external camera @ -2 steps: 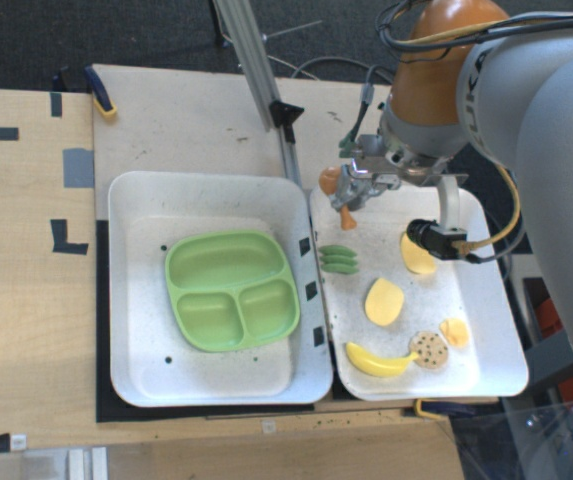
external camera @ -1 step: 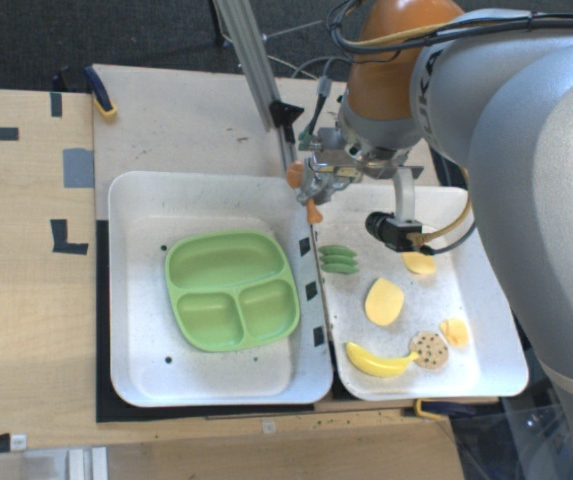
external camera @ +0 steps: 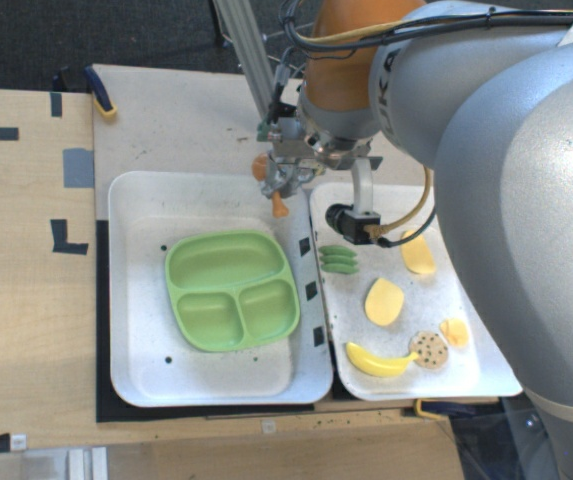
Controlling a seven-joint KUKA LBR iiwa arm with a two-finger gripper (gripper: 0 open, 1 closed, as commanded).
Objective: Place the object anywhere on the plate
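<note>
Two shallow white bins sit side by side on the worktop (external camera: pixel 26 218). The left bin (external camera: pixel 131 268) holds one thing, a green plate (external camera: pixel 231 290) with three compartments, lying flat near the bin's middle and turned a little askew. The right bin (external camera: pixel 466 378) carries six pieces of toy food: one green bean pod (external camera: pixel 339 259) by the inner wall, one yellow banana (external camera: pixel 376 360) near the front edge, one speckled cookie (external camera: pixel 428 348) touching the banana's tip, a yellow slice (external camera: pixel 384 302) in the middle, another yellow piece (external camera: pixel 418 257) further back, and a small orange-yellow bit (external camera: pixel 455 332) just right of the cookie.

The gripper (external camera: pixel 279 190) hangs over the far right corner of the left bin, close to the ridge where the two bins meet. An orange carrot-like object (external camera: pixel 278 204) shows right at the jaws, its tip poking out below them and a second orange patch to their left; the jaws appear closed on it, above the bin floor and beyond the plate's far rim.

There is bare white floor all round the plate, widest on its left and front. The arm's bulk covers the right bin's far side.

The worktop is pale wood with grey tape patches, a dark carpet behind it, and a blue-and-yellow clamp (external camera: pixel 101 93) at the back board's corner.
</note>
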